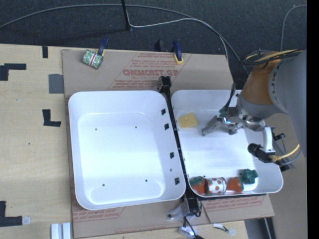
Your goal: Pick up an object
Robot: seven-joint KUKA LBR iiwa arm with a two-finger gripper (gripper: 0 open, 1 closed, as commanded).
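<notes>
The arm (pixel 279 91) runs off the right edge, its upper part unseen.

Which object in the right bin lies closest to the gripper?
The yellow piece, alone beside the divider, just left of the gripper. The other objects sit in a row along the right bin's near edge.
</notes>
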